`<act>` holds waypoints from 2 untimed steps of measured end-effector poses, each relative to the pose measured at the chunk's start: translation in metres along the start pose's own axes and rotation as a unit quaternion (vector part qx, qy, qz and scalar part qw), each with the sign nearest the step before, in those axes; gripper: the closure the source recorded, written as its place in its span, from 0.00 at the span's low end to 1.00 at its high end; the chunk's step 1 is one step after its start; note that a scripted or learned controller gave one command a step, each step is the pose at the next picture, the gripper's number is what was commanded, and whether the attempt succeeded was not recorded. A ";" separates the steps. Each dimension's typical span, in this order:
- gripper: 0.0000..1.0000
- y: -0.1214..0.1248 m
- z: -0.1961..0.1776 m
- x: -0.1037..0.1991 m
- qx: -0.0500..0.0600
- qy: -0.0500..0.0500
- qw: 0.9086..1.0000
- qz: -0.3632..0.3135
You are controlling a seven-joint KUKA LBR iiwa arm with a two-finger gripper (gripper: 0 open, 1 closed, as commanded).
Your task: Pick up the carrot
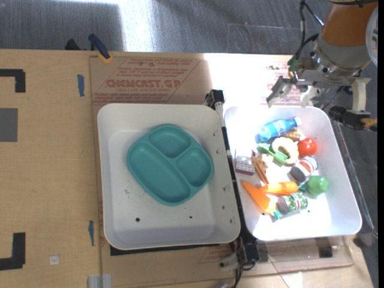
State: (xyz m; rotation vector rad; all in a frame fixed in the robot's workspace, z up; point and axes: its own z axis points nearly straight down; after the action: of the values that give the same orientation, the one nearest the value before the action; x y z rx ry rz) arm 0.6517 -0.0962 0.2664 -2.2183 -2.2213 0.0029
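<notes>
The metal pincer [292,92] hangs open over the right bin's [345,188] far rim. A smooth, tapered orange carrot [260,195] lies among glossy plastic toys near that bin's left wall.

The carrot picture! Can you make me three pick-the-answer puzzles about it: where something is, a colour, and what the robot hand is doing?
1. Where is the carrot?
A. right bin
B. left bin
C. on the cardboard

2. What colour is the divided plate?
A. red
B. teal
C. yellow

3. What is the hand doing?
A. lifting the carrot
B. pressing on the plate
C. hanging over the right bin's far edge, apart from the carrot

Answers:
1 A, it lies among the toys there.
2 B, it is teal in the left bin.
3 C, the carrot lies in the bin.
</notes>
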 end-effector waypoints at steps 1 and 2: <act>0.00 -0.082 0.062 0.036 0.003 0.001 0.999 0.049; 0.00 -0.149 0.147 -0.001 0.005 0.000 0.994 0.106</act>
State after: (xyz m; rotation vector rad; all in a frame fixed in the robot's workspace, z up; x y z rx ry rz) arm 0.5023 -0.0977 0.1200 -2.4363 -1.9701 0.0139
